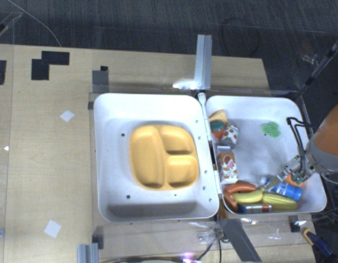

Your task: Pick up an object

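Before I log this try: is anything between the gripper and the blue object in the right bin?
Nothing visible does. The gripper sits right over the blue object near the right bin's front right corner. A yellow banana-like toy lies beside it on the left, not in between.

floor: dark grey carpet (130,15) behind the bench
bench: pale wood top (43,163), black square marks (48,63) at its far left
post: upright metal bar (204,59)

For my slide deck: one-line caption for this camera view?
Gripper reaches among toys in the right bin; a yellow tray sits in the left bin.
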`<state>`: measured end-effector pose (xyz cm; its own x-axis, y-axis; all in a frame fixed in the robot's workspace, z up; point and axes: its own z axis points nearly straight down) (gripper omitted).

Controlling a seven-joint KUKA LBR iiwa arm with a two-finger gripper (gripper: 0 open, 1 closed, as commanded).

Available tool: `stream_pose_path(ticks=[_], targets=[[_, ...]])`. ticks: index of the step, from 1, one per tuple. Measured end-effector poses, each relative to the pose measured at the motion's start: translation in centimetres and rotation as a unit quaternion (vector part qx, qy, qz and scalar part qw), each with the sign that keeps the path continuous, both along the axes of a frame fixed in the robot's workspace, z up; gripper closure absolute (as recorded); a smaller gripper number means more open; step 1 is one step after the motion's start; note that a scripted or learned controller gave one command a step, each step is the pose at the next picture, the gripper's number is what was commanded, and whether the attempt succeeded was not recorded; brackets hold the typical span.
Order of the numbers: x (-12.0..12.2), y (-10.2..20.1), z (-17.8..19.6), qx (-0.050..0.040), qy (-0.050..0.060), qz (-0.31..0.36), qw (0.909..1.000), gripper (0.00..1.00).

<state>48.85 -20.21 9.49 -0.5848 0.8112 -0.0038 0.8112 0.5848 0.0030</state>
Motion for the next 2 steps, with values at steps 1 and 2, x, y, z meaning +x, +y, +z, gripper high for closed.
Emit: stream_pose_path(ticks=[1,2], targets=[[6.7,2.7,-0.5,-0.0023,-0.005,0.159,0.9873,0.0],[3.5,5.7,-0.5,-0.0006,-0.005,0.001,1.0,0.0]])
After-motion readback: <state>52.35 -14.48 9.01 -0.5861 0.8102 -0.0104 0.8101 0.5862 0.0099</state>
